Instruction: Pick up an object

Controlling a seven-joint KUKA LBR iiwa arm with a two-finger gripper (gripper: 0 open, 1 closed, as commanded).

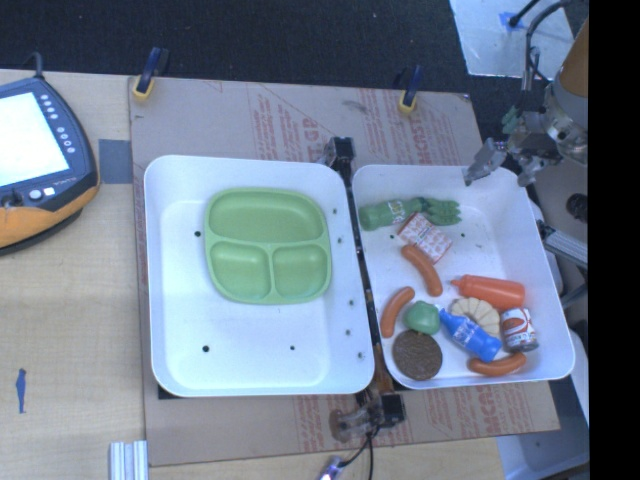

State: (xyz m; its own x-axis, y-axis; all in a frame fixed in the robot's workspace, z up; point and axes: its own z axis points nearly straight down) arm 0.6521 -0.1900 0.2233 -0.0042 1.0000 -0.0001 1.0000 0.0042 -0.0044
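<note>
Right bin [530, 218], holding a cluster of toy foods. I pick the loose sausage [423, 269] near the bin's middle as my target: it looks light, stiff and smooth, likely slippery, best pinched across its midsection. My gripper [500, 158] hovers over the far right corner; I cannot tell how far the jaws stand apart, and nothing is visibly held.

Robot lab: clamped bench board [300, 118], teach pendant [40, 158], white bins [180, 368].
</note>
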